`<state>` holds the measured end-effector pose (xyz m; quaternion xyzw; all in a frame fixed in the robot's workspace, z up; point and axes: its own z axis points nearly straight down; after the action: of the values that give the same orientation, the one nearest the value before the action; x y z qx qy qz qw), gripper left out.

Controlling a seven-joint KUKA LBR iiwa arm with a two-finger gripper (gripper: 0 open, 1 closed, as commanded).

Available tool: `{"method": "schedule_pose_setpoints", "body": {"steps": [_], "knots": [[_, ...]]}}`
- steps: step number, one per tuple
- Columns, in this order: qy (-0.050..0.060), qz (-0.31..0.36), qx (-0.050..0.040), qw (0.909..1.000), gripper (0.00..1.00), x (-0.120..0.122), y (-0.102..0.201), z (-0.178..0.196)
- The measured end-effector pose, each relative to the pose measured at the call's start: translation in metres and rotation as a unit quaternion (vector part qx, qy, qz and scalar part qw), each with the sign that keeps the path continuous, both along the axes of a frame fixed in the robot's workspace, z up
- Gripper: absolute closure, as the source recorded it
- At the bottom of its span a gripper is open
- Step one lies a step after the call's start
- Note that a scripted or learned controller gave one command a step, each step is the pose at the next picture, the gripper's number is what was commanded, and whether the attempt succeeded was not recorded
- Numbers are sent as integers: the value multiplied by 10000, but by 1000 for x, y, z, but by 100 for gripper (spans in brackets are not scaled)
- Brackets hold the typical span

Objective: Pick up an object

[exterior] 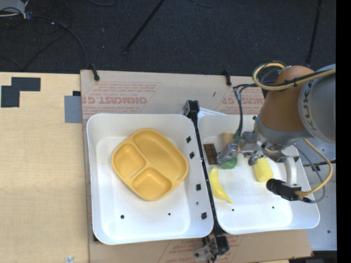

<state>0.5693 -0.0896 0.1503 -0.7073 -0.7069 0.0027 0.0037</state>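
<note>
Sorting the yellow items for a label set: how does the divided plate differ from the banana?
The divided plate lies in the left bin; the banana lies in the right bin. The plate is broad with three compartments; the banana is slim and curved. The plate is far larger. Both are yellow.

Dark carpeted floor (pixel 164 26) along top, black cables (pixel 60 23) trailing across. Pale wood surface (pixel 38 174) at left, dark rectangular markings. Printed cardboard sheet (pixel 142 95) beneath bins. Even overhead light.
</note>
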Motion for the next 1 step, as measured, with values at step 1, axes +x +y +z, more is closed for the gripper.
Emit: {"method": "schedule_pose_setpoints", "body": {"steps": [1], "knots": [[0, 0, 1, 10000, 0, 2, 0, -64]]}}
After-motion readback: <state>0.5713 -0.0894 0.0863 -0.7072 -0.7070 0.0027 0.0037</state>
